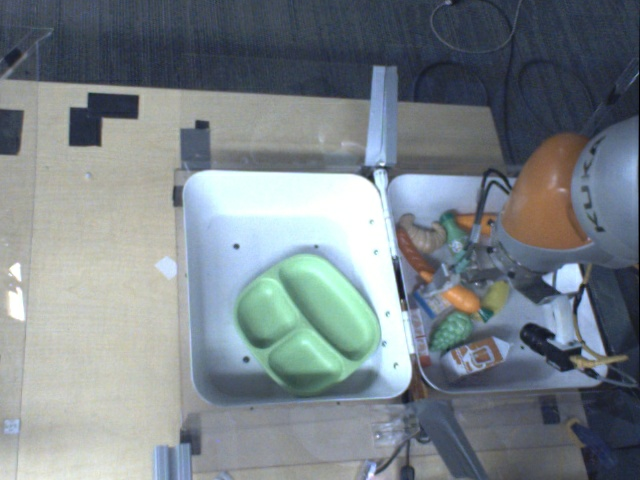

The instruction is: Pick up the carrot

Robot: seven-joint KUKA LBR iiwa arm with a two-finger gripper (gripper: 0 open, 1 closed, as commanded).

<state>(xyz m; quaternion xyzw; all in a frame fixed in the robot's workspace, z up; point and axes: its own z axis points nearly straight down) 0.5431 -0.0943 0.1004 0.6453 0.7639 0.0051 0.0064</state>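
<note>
Note that the arm [560, 203] hides much of the right bin [505, 380], and you cannot tell the gripper's [478, 268] state. The carrot [463, 297] lies in that bin, just below the gripper, among cluttered items. The left bin [200, 268] holds a green divided plate [308, 323].

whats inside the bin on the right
The right bin holds a pile of toy food: a carrot, a hot dog, a green piece and a brown carton. The arm covers the rest.
</note>
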